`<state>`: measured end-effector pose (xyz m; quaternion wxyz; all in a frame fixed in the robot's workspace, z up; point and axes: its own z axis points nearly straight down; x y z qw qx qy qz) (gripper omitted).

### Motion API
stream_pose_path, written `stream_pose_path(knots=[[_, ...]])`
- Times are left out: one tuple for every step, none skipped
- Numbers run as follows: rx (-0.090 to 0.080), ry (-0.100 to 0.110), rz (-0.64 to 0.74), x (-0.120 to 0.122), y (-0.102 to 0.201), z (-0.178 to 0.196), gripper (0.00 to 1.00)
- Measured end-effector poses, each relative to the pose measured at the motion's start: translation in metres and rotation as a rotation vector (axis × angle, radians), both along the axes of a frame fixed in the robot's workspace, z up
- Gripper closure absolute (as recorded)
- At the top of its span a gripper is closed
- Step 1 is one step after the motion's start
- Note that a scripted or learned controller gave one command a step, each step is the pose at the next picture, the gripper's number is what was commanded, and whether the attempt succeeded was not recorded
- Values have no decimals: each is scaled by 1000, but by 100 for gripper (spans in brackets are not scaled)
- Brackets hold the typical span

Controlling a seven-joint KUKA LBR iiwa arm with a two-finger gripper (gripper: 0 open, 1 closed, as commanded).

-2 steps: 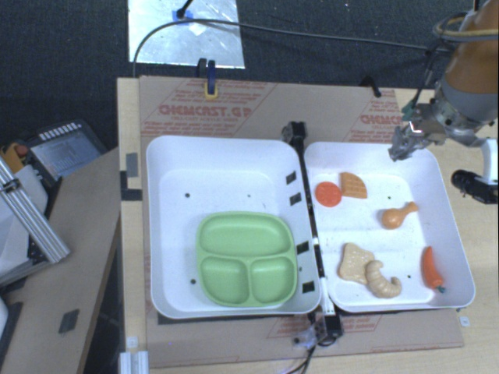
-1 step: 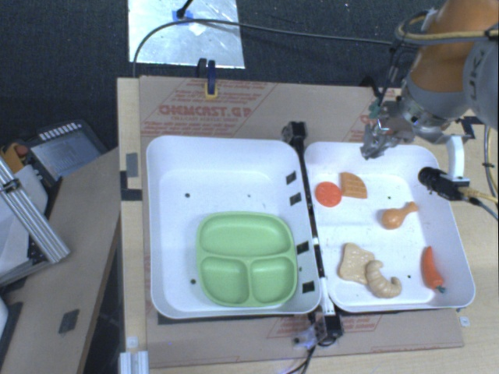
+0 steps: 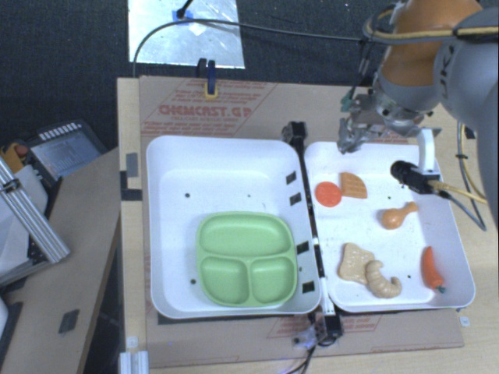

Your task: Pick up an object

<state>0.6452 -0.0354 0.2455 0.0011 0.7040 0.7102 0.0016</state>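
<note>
My claw point(image 3: 355, 140) hangs over the far left corner of the right bin point(image 3: 408, 248), holding nothing, and I cannot tell from this angle whether it is open or closed. Closest beneath me, a little nearer, lies a tan wedge point(image 3: 353, 185), with a flat red disc point(image 3: 328, 194) touching or just beside its left edge. I judge the wedge the likeliest thing to pick. It looks like light, stiff plastic play food, smooth and probably slippery, not fragile, and it lies low on the floor of the bin. I would close across its narrower width, well down, and keep clear of the disc. Further right sits one orange drumstick-shaped piece point(image 3: 398, 215). At the near side are one flat beige piece point(image 3: 355, 260) and one curled beige piece point(image 3: 383, 281), the two touching. Against the right wall is one red-orange carrot-like piece point(image 3: 432, 268). That makes six small pieces in this bin, one of each kind. The left bin point(image 3: 226, 174) holds a single green divided tray point(image 3: 245, 257) near its front. There are two bins in all, set side by side.
</note>
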Motion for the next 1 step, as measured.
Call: stream_pose_path(knots=[[1, 3, 0, -1, 45, -10, 100]])
